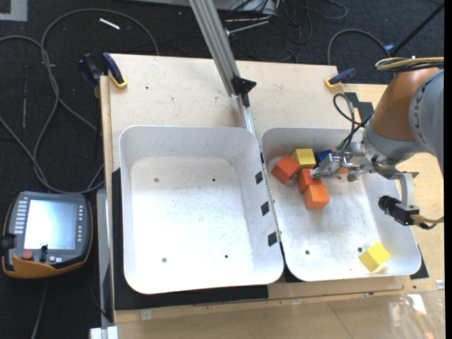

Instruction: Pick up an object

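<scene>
Nearest the camera, at the front right corner of the right bin (395, 267), a yellow block (374, 256) is seen lying alone, well apart from everything else. Farther back in the same bin a cluster is gathered: an orange block (285, 169) at the left, a second yellow block (305, 157) just behind it, and two more orange blocks (313, 189) stacked close together toward the front. A blue piece (324, 157) is partly hidden behind the tool (330, 167), which is lowered at the cluster's right side, just beside the blocks. Whether the tool is apart or together cannot be told from this angle, and nothing is visibly held.

The left bin (141, 210) is set beside the right one on the desk (176, 90). A control pendant (46, 230) is seen on the floor at the left.

The blocks are judged to be light, stiff and smooth-sided, probably wood or foam, and unlikely to be damaged by a firm squeeze. A hold is best taken across two flat, parallel faces near the middle. Within the cluster, neighbours could be nudged or the grip blocked by crowding; the lone yellow block would be reached more cleanly.
</scene>
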Action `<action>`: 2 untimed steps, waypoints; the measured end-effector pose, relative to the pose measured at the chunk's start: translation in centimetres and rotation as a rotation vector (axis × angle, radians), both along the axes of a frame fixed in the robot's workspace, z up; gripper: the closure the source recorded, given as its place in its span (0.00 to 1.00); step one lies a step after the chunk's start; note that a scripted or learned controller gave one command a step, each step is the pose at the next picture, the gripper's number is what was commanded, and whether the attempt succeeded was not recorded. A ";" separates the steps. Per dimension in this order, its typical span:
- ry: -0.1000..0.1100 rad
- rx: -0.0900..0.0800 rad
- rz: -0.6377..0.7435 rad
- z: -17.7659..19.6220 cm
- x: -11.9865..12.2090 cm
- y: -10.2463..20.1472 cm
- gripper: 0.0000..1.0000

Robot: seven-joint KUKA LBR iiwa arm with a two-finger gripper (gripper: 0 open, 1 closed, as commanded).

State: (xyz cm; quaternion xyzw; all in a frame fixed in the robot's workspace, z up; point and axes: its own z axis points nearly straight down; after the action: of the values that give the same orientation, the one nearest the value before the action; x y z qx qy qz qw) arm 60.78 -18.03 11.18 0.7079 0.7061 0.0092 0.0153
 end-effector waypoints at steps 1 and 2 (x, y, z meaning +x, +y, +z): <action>-0.010 -0.006 0.000 0.0 -2.2 2.8 0.00; 0.029 0.006 0.001 -1.3 -0.3 2.5 0.00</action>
State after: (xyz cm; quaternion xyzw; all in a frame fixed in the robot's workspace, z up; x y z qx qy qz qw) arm 60.47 -15.52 9.90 0.7077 0.7065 0.0009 0.0029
